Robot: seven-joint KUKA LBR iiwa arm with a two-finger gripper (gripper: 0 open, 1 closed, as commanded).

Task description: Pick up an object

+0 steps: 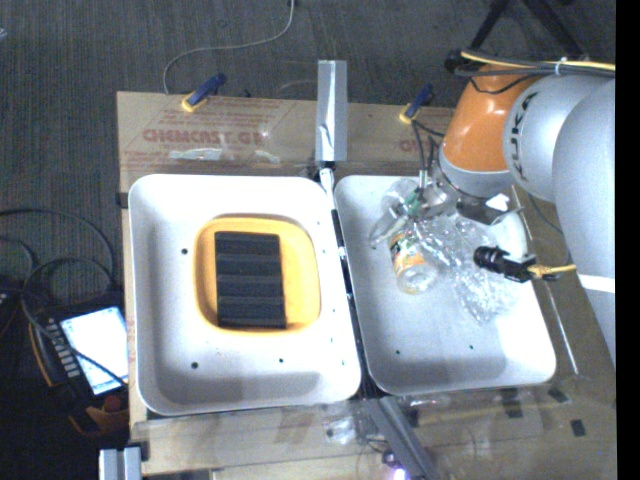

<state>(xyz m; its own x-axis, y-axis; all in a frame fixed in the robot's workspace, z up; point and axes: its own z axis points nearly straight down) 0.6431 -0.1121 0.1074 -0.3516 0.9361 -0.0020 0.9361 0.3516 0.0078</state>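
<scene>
In the right bin (450, 368), a small clear bottle with an orange label (409, 258) lies near the back left. Crumpled clear plastic (472, 273) spreads to its right. A yellow-rimmed block with a black ridged top (252, 273) lies in the middle of the left bin (160, 368). The arm's orange band (480, 133) hangs over the right bin's back edge. My gripper (420, 204) is low over the clear plastic just behind the bottle, and glare and clutter blur its tip.
A black plug on a yellow cable (502, 260) hangs off the arm over the crumpled plastic. Blue clamps (203, 90) hold the cardboard (200, 138) behind the bins. A metal post (331, 108) stands between the bins at the back. A lit tablet (92, 346) lies on the floor at left.
</scene>
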